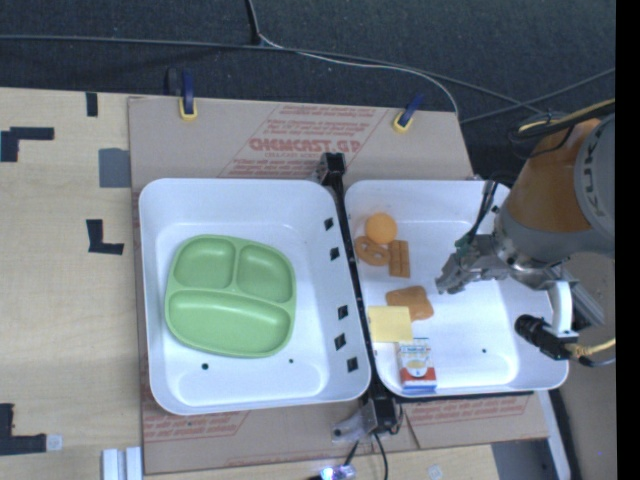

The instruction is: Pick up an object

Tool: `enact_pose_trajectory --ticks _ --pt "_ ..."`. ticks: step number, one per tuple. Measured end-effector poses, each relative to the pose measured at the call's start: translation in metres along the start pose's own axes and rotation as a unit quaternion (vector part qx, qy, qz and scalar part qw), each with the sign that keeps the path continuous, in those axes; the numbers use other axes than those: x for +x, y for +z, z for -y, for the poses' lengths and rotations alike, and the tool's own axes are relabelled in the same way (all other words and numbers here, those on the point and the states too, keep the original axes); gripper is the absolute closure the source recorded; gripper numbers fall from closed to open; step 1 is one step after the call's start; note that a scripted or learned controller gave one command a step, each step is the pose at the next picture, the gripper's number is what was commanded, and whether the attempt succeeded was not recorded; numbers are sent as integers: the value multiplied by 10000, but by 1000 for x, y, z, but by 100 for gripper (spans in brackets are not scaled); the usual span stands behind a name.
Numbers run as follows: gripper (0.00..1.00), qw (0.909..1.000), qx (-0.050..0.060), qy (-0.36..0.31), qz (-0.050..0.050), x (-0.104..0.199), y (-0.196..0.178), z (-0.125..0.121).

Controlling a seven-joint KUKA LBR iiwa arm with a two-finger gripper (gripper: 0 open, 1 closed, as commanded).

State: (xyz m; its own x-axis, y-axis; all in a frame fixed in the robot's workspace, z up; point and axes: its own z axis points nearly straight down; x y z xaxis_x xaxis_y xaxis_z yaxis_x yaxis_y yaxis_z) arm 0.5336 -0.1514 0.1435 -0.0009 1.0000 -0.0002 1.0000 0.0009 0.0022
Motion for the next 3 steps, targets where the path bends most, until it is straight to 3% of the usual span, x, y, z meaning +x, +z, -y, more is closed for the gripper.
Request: enact_pose_trajectory --ticks 2,3 --pt "100 10000 -17 -5 8 -8 -122 -13" --pt "100 10000 12 -28 -8 45 -126 -4"
